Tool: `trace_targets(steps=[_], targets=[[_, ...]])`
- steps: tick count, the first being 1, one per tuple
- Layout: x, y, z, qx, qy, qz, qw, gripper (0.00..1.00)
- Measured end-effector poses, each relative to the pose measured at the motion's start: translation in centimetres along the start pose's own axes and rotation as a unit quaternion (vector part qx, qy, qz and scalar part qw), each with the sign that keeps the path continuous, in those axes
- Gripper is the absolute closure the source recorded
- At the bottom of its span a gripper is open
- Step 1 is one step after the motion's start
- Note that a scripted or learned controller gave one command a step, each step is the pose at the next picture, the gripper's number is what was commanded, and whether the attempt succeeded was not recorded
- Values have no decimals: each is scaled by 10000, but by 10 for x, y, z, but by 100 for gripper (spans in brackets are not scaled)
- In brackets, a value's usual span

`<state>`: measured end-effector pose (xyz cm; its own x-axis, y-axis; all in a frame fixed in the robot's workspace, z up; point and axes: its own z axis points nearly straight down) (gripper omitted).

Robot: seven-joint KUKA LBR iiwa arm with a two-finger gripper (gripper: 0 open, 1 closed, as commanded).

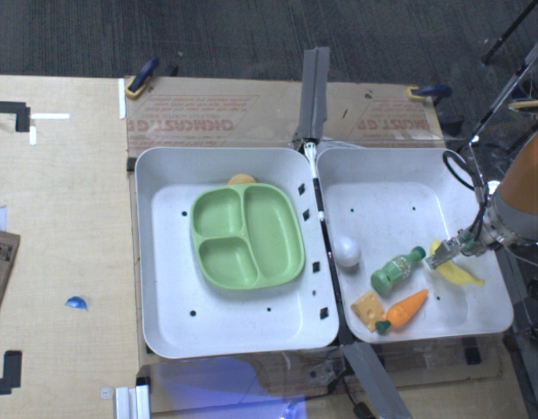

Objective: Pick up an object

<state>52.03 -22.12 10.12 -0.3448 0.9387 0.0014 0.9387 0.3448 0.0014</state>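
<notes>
My gripper reaches in from the right edge and hangs low over the right bin, near its right side. Its tip is right at the upper end of a yellow banana-like piece lying on the bin floor. A green bottle lies on its side just left of the gripper. Below the bottle sit an orange carrot and a yellow cheese wedge. A white ball rests by the bin's left wall.
The left bin holds a green divided plate, with a small yellow object peeking out behind its far rim. A dark cable loops over the right bin's far right corner.
</notes>
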Motion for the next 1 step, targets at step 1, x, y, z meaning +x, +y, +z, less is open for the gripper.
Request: trace_targets(steps=[1], targets=[[39, 54, -84, 5, -13, 903, 9959, 100]])
